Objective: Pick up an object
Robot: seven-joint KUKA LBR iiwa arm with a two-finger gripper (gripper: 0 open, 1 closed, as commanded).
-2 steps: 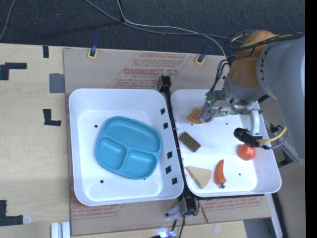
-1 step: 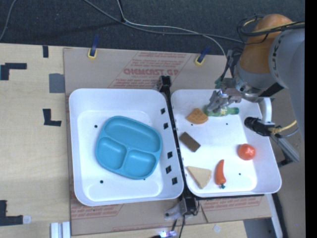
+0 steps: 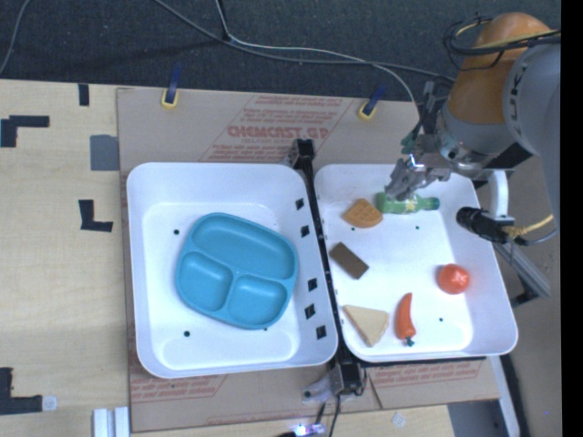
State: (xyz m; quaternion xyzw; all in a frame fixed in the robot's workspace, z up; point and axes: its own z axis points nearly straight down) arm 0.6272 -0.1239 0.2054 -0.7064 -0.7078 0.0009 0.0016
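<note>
Nothing is lifted yet: near the right bin's (image 3: 492,335) front edge lie a pepper (image 3: 404,317) and wedge (image 3: 366,323); at its far edge the gripper (image 3: 402,189) touches a green object (image 3: 408,205), grip unclear.

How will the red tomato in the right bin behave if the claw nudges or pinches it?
The tomato looks round and glossy, so it would probably roll on the right bin floor when nudged. Its smooth skin may slip from a pinch. It sits apart from the chili, so rolling room exists.
</note>
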